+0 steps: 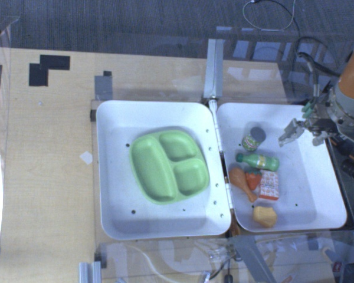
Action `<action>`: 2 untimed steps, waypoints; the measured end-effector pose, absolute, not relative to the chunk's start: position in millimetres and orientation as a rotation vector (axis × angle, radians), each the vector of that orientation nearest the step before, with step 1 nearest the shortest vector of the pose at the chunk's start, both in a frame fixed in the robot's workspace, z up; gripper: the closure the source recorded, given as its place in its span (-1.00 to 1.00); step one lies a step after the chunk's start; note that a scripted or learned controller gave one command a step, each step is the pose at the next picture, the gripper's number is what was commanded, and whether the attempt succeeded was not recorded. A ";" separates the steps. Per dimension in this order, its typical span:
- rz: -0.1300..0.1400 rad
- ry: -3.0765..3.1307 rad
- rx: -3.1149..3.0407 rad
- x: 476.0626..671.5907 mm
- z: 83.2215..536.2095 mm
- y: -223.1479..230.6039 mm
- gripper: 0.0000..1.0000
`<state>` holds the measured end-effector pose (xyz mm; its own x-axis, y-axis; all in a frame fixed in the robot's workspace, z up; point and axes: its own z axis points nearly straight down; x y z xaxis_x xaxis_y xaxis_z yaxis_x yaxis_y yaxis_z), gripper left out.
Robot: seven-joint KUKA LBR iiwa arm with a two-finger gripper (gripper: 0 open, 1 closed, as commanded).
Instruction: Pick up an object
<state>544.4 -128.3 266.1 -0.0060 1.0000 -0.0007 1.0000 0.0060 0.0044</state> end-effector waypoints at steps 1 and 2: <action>0.005 2.247 2.190 546.5 221.5 -80.5 -1.00; 0.014 2.413 1.991 590.0 90.0 -86.9 -1.00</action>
